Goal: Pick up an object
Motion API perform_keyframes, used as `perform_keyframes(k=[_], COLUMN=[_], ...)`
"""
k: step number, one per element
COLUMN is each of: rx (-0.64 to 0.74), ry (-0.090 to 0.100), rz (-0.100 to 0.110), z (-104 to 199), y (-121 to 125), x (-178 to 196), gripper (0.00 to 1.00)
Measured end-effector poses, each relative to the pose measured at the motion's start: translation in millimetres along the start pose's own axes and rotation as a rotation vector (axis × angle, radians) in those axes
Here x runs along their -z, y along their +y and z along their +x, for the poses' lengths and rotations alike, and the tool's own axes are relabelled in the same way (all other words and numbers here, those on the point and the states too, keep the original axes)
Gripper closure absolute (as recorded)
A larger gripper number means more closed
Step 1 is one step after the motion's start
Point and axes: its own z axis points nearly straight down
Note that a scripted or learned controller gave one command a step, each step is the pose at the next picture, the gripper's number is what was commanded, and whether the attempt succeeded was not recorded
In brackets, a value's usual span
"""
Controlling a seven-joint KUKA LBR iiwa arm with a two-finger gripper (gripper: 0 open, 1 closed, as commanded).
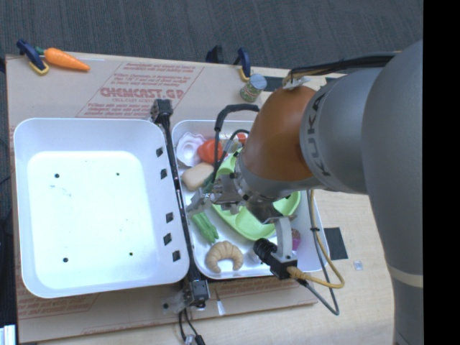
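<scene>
Crowding the right bin [192, 131], perhaps touching its green bowl [248, 225]: arm [287, 142].

Hidden and cut off around the gripper

Gripper [215, 196] mostly buried under the orange band [277, 139], finger state unreadable; green bowl [251, 225] covered above and right of the fingers; red item [210, 150] beyond the fingers half masked, kind unclear; right bin [237, 270] largely screened; grey arm [374, 121] cropped at the frame's bottom.
</scene>
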Motion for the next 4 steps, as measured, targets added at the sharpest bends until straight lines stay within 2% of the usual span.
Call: perform_keyframes(k=[1,3,4], rx=[0.002,0.001,-0.003], ry=[0.001,0.0,-0.002], rz=[-0.001,-0.002,-0.016], z=[62.2,61.6,105.1], y=[-12.4,-12.3,-8.0], x=[0.4,0.4,-70.1], gripper=[0.0,0.0,0.0])
